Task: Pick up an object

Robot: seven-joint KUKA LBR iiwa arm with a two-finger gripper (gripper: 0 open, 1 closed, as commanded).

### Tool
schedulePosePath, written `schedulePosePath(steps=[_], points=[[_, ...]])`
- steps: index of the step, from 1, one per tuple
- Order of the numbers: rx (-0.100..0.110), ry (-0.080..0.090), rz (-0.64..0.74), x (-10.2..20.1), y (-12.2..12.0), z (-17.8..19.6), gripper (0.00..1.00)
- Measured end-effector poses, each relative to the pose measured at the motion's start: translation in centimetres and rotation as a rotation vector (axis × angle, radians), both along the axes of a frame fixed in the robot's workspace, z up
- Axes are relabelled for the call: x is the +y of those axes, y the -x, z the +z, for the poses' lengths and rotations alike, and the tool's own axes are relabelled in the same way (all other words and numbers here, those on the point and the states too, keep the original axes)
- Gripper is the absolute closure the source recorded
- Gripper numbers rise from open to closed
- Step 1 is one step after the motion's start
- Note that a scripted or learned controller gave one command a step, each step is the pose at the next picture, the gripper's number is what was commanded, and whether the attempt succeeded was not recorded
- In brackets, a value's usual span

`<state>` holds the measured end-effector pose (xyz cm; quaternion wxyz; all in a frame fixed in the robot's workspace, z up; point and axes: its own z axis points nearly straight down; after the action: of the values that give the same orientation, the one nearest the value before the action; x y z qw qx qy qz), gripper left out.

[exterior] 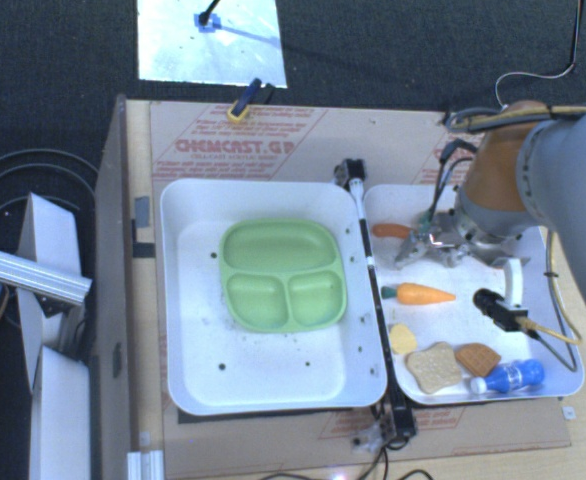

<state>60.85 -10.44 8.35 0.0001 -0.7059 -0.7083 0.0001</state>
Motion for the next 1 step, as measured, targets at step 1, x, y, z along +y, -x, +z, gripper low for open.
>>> schedulePosePath(steps=[1], points=[[0.000,-0.001,-0.003,2.03,10.25,0.06,0.00]])
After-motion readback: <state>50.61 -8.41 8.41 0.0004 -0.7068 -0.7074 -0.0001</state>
